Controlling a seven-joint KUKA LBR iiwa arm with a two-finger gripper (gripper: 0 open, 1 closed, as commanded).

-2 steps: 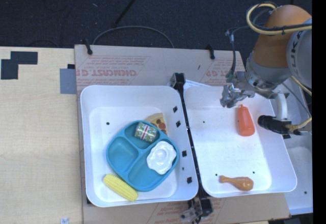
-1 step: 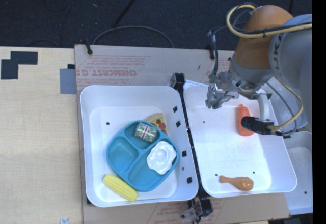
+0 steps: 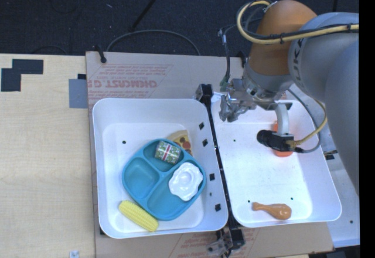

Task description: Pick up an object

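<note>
Drumstick (image 3: 272, 210) lay at the lower right of the frame, alone near the front wall of the right bin (image 3: 328, 204). Up top, the gripper (image 3: 233, 109) hung over that bin's far left corner, well apart from it; whether its jaws were spread, I couldn't tell. Best bet here, I reckoned: swing down-frame, square up across the drumstick's narrow shank, and drop straight, clear of the wall.

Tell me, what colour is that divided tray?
Blue; the divided tray shows in the camera view.
</note>
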